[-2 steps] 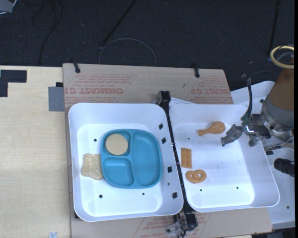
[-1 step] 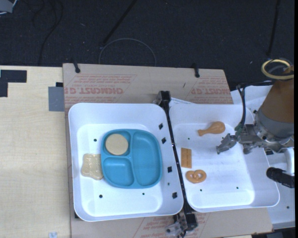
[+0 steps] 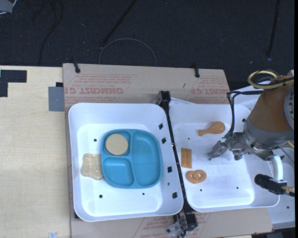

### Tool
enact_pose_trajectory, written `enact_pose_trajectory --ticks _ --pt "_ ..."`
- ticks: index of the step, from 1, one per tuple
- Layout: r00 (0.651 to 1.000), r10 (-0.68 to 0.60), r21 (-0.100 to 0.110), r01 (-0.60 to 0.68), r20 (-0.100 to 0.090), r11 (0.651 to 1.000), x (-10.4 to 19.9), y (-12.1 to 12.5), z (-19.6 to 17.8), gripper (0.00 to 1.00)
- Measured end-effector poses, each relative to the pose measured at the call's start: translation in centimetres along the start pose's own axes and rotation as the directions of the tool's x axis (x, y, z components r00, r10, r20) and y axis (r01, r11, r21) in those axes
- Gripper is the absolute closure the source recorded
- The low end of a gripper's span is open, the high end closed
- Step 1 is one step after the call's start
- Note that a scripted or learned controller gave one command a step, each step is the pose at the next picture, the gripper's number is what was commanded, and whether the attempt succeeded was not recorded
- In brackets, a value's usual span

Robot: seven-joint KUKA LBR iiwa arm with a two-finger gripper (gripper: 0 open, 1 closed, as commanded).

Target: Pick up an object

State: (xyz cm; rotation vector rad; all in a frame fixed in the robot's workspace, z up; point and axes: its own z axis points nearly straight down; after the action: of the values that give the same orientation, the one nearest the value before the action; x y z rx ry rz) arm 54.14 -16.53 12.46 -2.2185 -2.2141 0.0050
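So the claw (image 3: 223,150) hangs low in the right bin (image 3: 238,195), looks slightly parted and isn't holding anything. Candidates nearby: the wooden spoon (image 3: 212,129) just above it, the orange strip (image 3: 186,158) and the pretzel (image 3: 195,176) to its lower left. I'd go for the spoon, straddling the thin handle crosswise before closing.

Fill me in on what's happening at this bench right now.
A robot arm reaches in from the right over the right bin, its tool low above the floor with nothing visibly held. Near it lie a wooden spoon, a flat orange piece and a pretzel. The left bin holds a blue divided tray with a round cookie in one compartment and a pale piece beside the tray.
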Motion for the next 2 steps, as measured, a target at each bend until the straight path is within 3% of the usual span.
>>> enact_pose_trajectory --ticks 1,2 --pt "1.000 0.003 -0.002 -0.003 0.001 1.000 -0.2 0.0 -1.3 1.00" --pt "1.000 -0.003 -0.009 0.003 0.003 1.000 0.1 0.2 -5.5 1.00"
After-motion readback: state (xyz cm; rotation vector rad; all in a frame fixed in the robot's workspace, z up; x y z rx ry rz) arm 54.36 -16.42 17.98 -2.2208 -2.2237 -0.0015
